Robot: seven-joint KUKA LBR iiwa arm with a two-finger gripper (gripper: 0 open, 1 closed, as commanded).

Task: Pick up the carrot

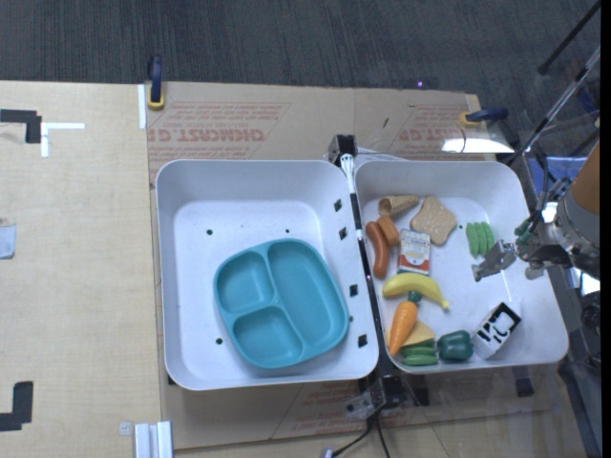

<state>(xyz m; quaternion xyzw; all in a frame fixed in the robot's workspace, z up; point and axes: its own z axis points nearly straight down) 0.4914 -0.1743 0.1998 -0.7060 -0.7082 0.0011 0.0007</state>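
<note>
Orange tapered carrot with green top lies in right white bin, below yellow banana, tip partly hidden behind green pepper. Metal two-finger gripper hovers well right; finger spread unreadable. Bins sit on cardboard-covered bench, dark carpet beyond.

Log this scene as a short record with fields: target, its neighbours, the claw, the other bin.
target: carrot, lying near the front of the right bin, leafy end toward the banana
neighbours: banana just behind it; cucumber and green pepper in front of it
claw: claw over the right bin's right half, apart from the carrot, nothing seen held
other items: sausages, bread slice, green beans
left bin: left bin holds a teal divided plate
task state: carrot not yet picked up
</note>
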